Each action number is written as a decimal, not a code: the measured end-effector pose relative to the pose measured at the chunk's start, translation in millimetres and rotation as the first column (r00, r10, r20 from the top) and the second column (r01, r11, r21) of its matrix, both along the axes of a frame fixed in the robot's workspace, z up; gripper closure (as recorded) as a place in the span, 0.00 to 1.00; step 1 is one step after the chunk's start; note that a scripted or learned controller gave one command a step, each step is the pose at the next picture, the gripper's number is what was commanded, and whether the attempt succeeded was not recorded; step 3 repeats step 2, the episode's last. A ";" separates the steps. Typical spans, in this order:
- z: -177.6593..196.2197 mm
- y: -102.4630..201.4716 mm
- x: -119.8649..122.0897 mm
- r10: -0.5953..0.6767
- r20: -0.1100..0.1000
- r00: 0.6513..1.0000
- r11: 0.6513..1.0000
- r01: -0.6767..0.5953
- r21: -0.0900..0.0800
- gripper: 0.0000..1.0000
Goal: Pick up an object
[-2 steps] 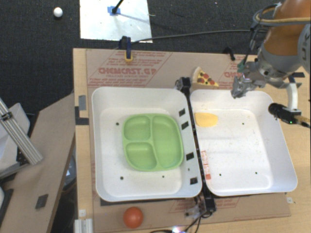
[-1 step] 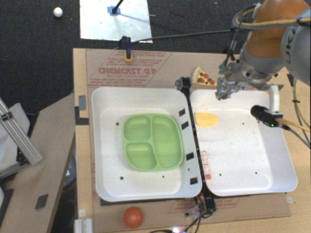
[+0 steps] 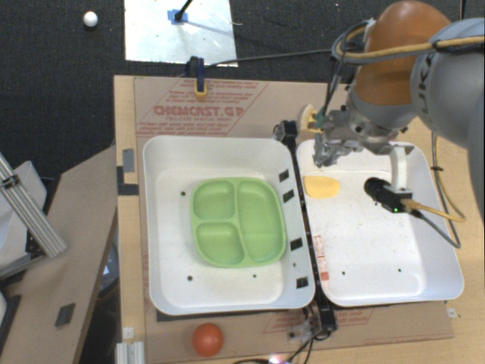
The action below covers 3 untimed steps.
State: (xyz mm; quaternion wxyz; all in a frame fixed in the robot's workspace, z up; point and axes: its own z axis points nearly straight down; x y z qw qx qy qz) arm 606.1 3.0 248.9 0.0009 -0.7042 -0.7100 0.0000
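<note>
A: Gripper [image 3: 330, 156] at upper centre-right, just above yellow object [image 3: 322, 186] in right bin [image 3: 394, 279]; finger state impossible to tell.

B: Best centred over object, then lowered straight.

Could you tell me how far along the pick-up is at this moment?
Done: the claw has reached the right bin and hangs just above the yellow piece. In hand: nothing visible; the yellow piece lies flat on the bin floor. Left: close on it and lift. The green tray sits untouched in the left bin.
</note>
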 end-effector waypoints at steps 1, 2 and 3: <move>-9.7 45.0 -17.9 0.001 0.000 1.000 1.000 -0.001 0.000 1.00; -17.8 98.4 -18.1 0.001 0.002 1.000 1.000 -0.001 0.000 1.00; -17.8 98.4 -18.1 0.001 0.002 1.000 1.000 -0.001 0.000 1.00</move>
